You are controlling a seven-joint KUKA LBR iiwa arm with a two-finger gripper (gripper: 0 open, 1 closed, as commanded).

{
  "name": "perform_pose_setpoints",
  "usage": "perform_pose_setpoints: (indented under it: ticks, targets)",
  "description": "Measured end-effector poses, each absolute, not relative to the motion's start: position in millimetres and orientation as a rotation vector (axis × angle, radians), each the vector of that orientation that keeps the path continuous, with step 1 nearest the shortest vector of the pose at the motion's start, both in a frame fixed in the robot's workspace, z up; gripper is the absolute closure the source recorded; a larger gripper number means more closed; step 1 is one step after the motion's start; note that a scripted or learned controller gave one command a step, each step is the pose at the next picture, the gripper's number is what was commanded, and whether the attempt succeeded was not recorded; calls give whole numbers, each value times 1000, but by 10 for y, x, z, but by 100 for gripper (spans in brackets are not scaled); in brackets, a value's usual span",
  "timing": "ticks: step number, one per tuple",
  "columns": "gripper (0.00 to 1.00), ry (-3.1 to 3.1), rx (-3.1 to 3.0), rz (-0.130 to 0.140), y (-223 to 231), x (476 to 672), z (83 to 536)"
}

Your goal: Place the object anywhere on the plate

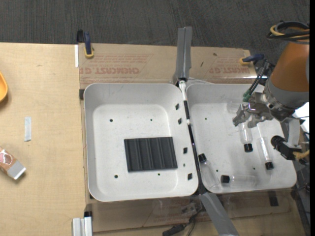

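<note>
The dark grey ribbed rectangular plate (150, 154) lies flat in the left white bin (98, 107), a little below its middle, with its long axis running left to right and its ribs running top to bottom. In the right white bin (211, 107) lie several clear plastic tubes with black caps. One tube (245, 137) hangs or stands just under the gripper (249, 116), long axis near vertical in the view, black cap at its lower end; whether it is between the fingers cannot be told. A second tube (265, 155) lies just right of it, slanting down to the right, cap at the lower end. A third tube (236, 179) lies along the bin's near wall, long axis left to right, cap at its left end. A small black cap (202, 158) sits by the bin's left wall.

The grey arm with an orange band (290, 68) reaches in over the right bin's upper right part.

The bins rest on brown cardboard (128, 65) held by clamps, beside a pale wooden bench top (39, 92). Dark carpet (123, 9) lies beyond.
</note>
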State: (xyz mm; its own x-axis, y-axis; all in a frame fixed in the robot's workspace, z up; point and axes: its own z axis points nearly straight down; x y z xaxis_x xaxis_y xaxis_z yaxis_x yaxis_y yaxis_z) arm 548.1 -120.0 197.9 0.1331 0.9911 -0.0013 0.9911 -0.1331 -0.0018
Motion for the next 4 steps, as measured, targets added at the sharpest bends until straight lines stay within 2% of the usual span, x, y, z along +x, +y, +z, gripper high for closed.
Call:
perform_pose_setpoints:
  ticks: [1, 2, 3, 4]
  targets:
    - [100, -1809, -2568, 7, -342, 5148, 2655]
    - [100, -1914, -2490, 8, 502, 5508, 2363]
    - [100, -1698, -2642, 10, 1155, 5216, 2039]
    - [100, -2099, -2335, 9, 1268, 4887, 2159]
